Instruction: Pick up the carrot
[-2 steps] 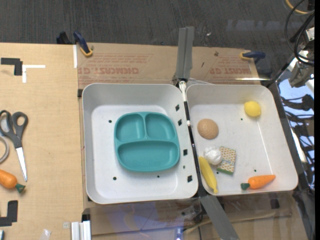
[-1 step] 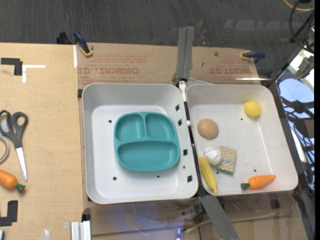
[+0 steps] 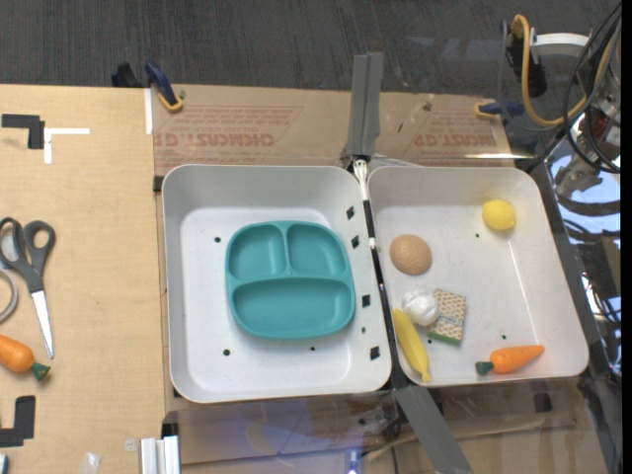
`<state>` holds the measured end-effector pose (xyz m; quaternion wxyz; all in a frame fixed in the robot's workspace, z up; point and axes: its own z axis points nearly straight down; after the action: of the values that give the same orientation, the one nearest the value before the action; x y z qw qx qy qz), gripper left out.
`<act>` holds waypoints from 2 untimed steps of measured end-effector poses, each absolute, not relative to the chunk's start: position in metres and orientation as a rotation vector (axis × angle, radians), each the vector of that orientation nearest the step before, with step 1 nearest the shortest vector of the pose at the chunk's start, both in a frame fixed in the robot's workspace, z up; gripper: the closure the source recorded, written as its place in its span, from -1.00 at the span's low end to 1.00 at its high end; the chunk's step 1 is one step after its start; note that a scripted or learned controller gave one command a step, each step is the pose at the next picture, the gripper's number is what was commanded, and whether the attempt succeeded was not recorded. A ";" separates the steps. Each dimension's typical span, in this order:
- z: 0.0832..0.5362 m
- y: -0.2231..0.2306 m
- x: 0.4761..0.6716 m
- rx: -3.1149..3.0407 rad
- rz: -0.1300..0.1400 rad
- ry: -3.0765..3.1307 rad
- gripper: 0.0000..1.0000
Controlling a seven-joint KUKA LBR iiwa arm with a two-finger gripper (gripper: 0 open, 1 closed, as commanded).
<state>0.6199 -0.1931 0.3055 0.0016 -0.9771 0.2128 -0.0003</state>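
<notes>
Where the right bin (image 3: pixel 553 265) narrows, carrot (image 3: pixel 512 359) lies (front corner).

Carrot (image 3: pixel 512 359) near right bin's (image 3: pixel 553 294) front.

Wooden bench (image 3: pixel 89 255), two white bins (image 3: pixel 183 294) side by side, scissors (image 3: pixel 32 275) and carrot (image 3: pixel 18 355) at left

**Count of things on the bench**

Two white bins (image 3: pixel 188 294) are sitting side by side. Lying about are two carrots (image 3: pixel 513 359), one teal plate (image 3: pixel 290 279), one lemon (image 3: pixel 499 215), one banana (image 3: pixel 412 344), one egg (image 3: pixel 410 254) and one pair of scissors (image 3: pixel 32 275).
</notes>
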 end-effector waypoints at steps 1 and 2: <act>0.358 -0.217 0.591 -3.121 -0.003 0.311 1.00; 0.379 -0.219 0.651 -3.121 -0.007 0.312 1.00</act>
<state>0.6514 -0.2194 0.3789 0.0027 -0.9950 0.0994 -0.0023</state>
